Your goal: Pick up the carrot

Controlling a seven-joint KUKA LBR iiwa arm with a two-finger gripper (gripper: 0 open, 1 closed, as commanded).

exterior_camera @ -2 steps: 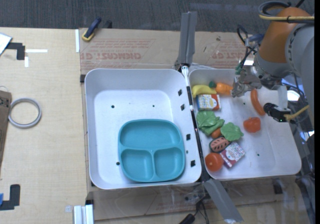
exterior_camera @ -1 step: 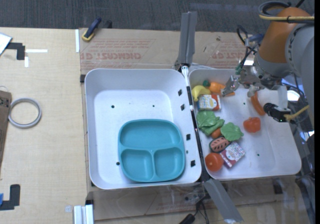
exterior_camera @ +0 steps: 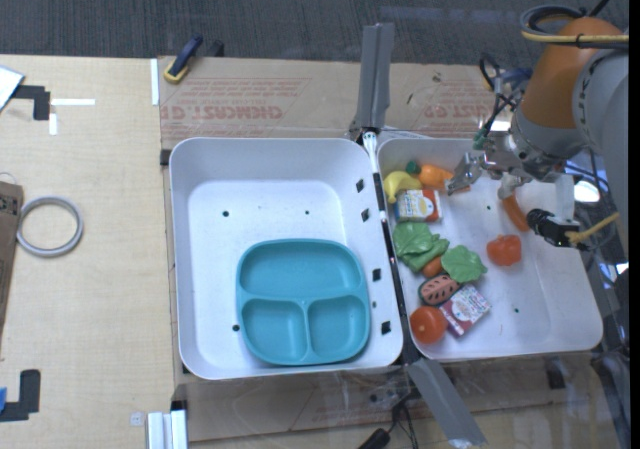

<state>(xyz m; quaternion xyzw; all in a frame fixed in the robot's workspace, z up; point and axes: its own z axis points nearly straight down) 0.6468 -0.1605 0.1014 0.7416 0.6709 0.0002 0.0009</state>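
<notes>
The carrot is a short orange stick lying at a slant on the floor of the right bin, near its far right side. My gripper hangs over the back of that bin, just up and left of the carrot. Its fingers stand open, one finger out to the left and the other close above the carrot's upper end. Nothing is between them. The wrist hides part of the carrot's top end.
The right bin also holds a yellow fruit, a small orange piece, a carton, green leaves, two red tomatoes and a packet. A teal divided plate lies in the left bin.
</notes>
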